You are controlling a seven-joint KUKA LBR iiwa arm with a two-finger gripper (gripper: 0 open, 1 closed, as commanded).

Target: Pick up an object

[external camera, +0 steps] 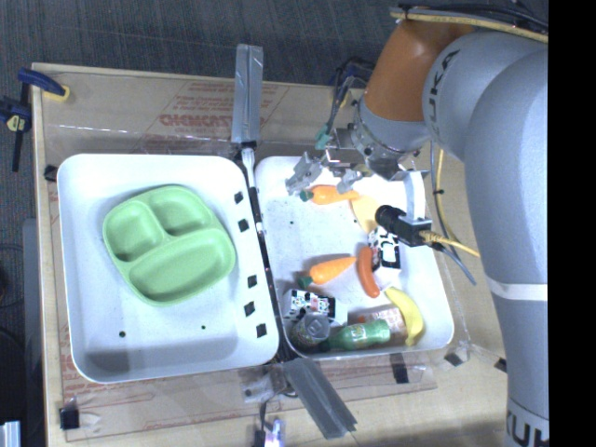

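Your arm reaches in from the right with the tool (315, 170) low over the far end of the right bin (279, 250). Its metal fingers (300, 175) look spread apart, and nothing sits between them — so count it as open and holding nothing. Just beside the fingertips, on the side nearer you, lies a small orange carrot (328, 195). Whether the tips touch it you cannot tell from this angle.

By my reading you are in the approach step: the tool is lined up near a candidate, but no grasp has been made. The other choices lie further down the same bin — a second carrot (331, 269) next to a red sausage-shaped piece (367, 273), a banana (408, 313) and a green bottle (358, 334) along the near wall. The left bin (84, 343) carries a green divided plate (168, 242), well apart from the tool.

For the next move, you would likely need to bring the fingers down to either side of the near carrot and centre them on its thicker part before closing. It is small and rounded, so an off-centre pinch could squirt it out toward the bin wall.
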